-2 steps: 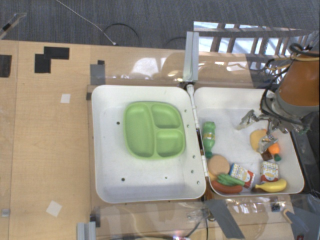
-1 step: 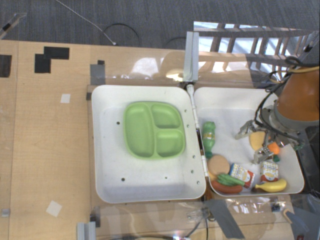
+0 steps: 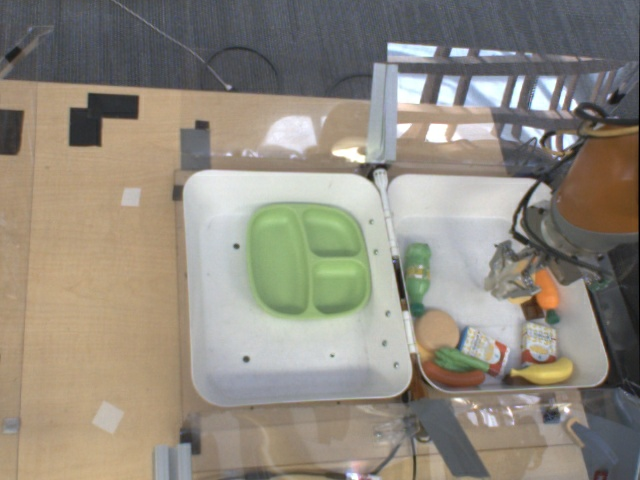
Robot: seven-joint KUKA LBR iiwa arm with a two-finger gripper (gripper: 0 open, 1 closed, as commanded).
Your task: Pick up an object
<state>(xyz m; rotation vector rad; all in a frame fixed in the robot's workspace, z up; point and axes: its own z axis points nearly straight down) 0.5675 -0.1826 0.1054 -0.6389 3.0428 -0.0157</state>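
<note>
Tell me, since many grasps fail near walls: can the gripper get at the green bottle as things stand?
Probably yes. The green bottle lies apart from the other toys with bare bin floor on its right, though it sits close to the left wall. The gripper hangs nearby.

We see two bins side by side on a bench (image 3: 90,318). The left bin (image 3: 215,368) holds a divided plate (image 3: 305,260) near its middle. The right bin (image 3: 460,218) holds a bottle (image 3: 416,271) by its left wall. Nearer the front edge lie a bun (image 3: 436,329), a hot dog (image 3: 452,375), a small packet (image 3: 483,347), a carton (image 3: 539,342) and a banana (image 3: 545,372). The gripper (image 3: 512,276) hangs over the bin's right half, just left of a carrot (image 3: 547,292).
</note>
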